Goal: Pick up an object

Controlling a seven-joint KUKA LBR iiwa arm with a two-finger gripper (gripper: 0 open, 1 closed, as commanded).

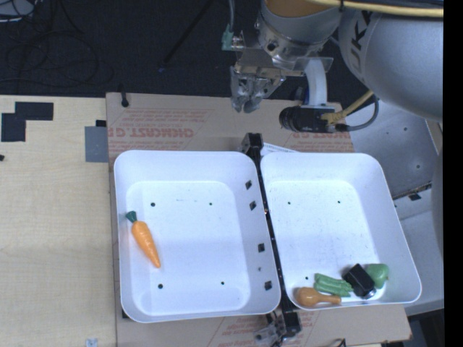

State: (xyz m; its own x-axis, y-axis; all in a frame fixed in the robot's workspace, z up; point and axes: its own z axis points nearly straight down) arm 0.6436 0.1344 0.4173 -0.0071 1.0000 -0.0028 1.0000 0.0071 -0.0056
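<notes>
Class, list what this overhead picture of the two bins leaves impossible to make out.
- Gripper: fingers blurred in the camera view; open or shut unclear.
- Black object in the right bin: too small to identify, and covers part of the green items.
- Arm: cut off by the top edge.

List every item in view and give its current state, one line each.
gripper: raised above the bench behind the bins, nothing between its fingers
carrot: lying flat in the left bin, by its left wall
green beans: lying in the right bin, near corner
black block: resting tilted against the green piece
orange pear-shaped toy: lying on its side
</notes>
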